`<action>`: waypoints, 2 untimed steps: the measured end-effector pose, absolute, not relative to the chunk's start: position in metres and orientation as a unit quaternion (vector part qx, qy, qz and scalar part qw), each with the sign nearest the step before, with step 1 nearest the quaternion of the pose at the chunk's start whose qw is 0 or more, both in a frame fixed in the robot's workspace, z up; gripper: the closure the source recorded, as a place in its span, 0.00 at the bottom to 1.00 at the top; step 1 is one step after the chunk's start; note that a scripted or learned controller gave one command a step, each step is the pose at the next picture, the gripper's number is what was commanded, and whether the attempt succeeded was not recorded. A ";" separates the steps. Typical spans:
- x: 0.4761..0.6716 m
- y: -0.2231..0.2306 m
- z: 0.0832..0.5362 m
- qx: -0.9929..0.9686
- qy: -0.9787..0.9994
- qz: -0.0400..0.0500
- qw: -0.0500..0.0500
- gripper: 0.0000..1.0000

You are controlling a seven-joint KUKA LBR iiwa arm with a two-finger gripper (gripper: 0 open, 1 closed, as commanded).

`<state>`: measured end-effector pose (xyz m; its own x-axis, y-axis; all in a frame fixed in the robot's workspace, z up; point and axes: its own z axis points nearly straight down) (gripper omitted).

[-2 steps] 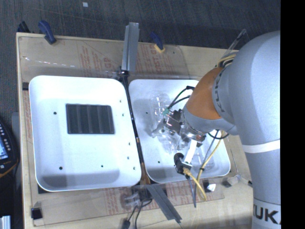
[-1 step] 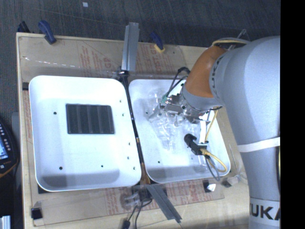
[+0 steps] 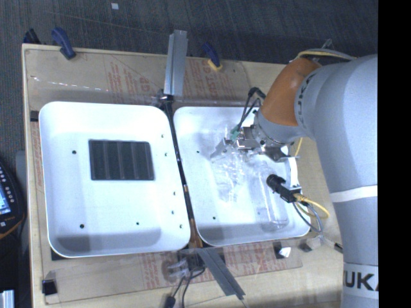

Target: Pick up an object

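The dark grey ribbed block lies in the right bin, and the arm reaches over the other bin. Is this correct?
Not quite. In the camera view the dark grey ribbed block lies in the left bin; the arm reaches over the right bin.

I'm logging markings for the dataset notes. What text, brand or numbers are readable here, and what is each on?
"UKA": white letters on the grey arm, cut off by the picture's edge.
Red print on the bench board around the bins: too blurred to read.
Screen of the handheld device: too small to read.
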<state>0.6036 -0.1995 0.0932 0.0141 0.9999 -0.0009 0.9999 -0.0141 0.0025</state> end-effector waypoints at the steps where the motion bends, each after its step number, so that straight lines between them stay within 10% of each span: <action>1: 0.597 -0.176 0.091 0.799 0.602 -0.002 -0.003 0.00; 2: 0.617 -0.196 0.093 0.662 0.750 0.000 0.001 0.00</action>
<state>0.6172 -0.1962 0.0931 -0.1247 0.9922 -0.0014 0.9922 0.1247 0.0020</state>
